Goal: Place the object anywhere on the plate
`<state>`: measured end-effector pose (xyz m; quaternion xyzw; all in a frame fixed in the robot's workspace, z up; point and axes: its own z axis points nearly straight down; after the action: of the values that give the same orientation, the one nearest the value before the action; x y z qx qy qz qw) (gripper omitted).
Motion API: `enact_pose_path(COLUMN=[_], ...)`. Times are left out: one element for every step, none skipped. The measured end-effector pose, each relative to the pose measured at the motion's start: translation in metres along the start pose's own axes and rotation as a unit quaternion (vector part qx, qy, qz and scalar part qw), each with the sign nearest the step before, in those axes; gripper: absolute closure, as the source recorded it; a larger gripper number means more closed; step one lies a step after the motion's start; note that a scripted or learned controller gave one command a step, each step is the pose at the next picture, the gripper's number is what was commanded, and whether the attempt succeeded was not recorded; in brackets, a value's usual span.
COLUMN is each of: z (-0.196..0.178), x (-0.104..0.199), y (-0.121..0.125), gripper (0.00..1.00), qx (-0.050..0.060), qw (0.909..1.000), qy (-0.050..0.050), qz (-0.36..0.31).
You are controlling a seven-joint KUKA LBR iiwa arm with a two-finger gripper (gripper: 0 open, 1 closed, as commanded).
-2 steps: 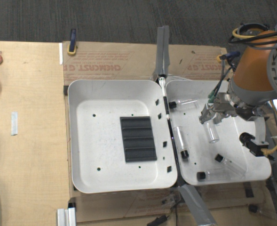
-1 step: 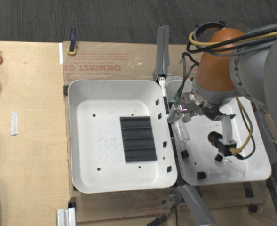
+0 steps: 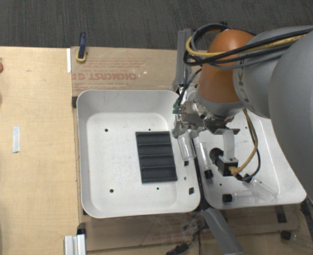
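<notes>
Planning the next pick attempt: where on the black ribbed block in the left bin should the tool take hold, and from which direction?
Probably from straight above. The black ribbed block lies flat on the floor of the left bin, away from the walls. It is a long rectangle, so closing across its narrower width, near the middle of its length, looks best. The tool is beside its right edge.

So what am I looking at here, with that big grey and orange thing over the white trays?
One camera looks down at a slant on a workbench. The grey and orange thing is a robot arm reaching in from the right. Its gripper hangs over the border between two shallow white trays. The left tray holds a dark ridged rectangular block, lying flat near its middle. The right tray is mostly hidden by the arm. I cannot tell whether the gripper holds anything. Cables loop beside it.
</notes>
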<state>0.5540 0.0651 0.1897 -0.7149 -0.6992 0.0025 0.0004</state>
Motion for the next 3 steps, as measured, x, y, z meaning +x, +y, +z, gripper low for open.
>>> enact_pose_path(z=[-0.081,-0.125,-0.062], x=[0.097,0.133,0.155], y=[-0.046,-0.020,-0.026], gripper=[1.00,1.00,1.00], qx=[0.000,-0.001,0.000], qw=[0.9996,0.9641,0.9694], qy=[0.000,0.000,0.000], qz=[0.028,-0.266,-0.245])
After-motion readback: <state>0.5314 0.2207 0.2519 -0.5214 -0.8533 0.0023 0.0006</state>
